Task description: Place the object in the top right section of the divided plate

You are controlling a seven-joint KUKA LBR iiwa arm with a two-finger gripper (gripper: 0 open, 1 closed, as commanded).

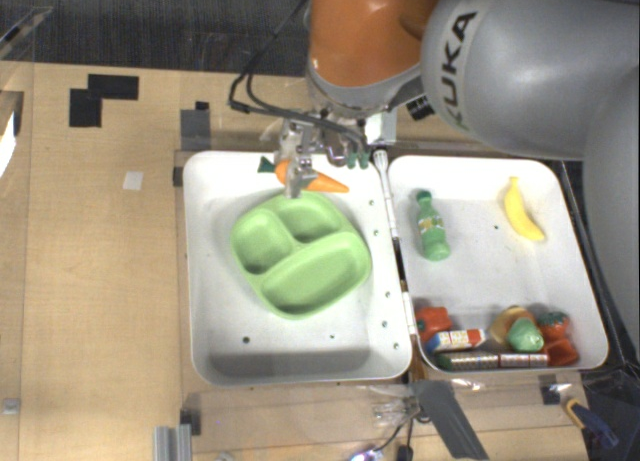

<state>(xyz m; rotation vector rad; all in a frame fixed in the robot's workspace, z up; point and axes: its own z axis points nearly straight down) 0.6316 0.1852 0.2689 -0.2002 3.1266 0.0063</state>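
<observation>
A green divided plate (300,254) lies in the left bin, tilted, with three sections. An orange toy carrot (322,184) with a green top sits just above the plate's far rim. My gripper (298,179) hangs right over the carrot, its metal fingers (297,171) straddling the carrot's left part. The carrot sticks out to the right of the fingers.
The right bin (560,279) holds a green bottle (431,226), a yellow banana (523,211) and several small toys (495,334) along its front edge. The big grey arm (520,49) covers the upper right. The left bin wall (200,249) rings the plate.
</observation>
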